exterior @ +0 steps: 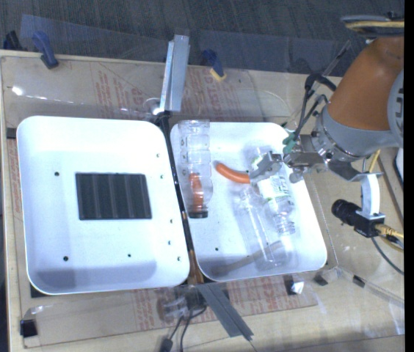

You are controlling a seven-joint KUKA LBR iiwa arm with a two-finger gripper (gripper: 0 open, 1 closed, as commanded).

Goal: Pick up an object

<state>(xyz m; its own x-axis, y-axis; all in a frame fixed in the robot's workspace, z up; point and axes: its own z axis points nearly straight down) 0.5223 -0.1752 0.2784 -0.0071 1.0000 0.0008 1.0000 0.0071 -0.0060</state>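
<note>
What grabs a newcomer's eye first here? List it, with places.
The grey arm with its orange band reaching in from the right over the right bin. There, a clear plastic bottle lies along the left wall, beside an orange carrot-like piece. The left bin shows a dark ribbed rectangle.

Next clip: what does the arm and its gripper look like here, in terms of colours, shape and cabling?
The arm is a thick rounded body, orange on top with a grey section below it towards the wrist. Thin dark cables loop along its left side. The gripper is a small, boxy assembly of grey and silvery metal parts, with a spot of green where it joins the wrist.
</note>
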